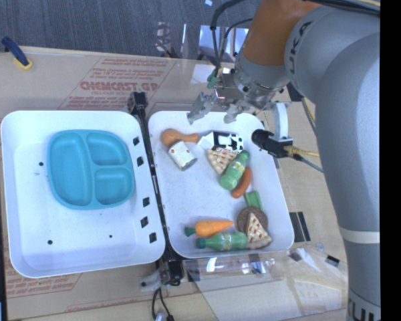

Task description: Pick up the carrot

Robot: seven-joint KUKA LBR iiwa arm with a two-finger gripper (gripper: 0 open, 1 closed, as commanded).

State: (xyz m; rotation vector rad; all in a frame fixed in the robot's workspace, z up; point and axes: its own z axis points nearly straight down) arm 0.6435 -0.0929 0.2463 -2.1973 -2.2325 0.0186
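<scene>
- Gripper (214,111) hangs over the right bin's (200,199) far edge, fingers spread, pinching nothing.
- Carrot (210,228) lies near the front, beside a green bottle (222,241).

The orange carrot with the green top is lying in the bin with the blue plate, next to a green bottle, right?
Not quite. The carrot does lie next to a green bottle, but in the right bin, not the one with the blue plate. The plate sits alone in the left bin. The camera view shows this.
</scene>
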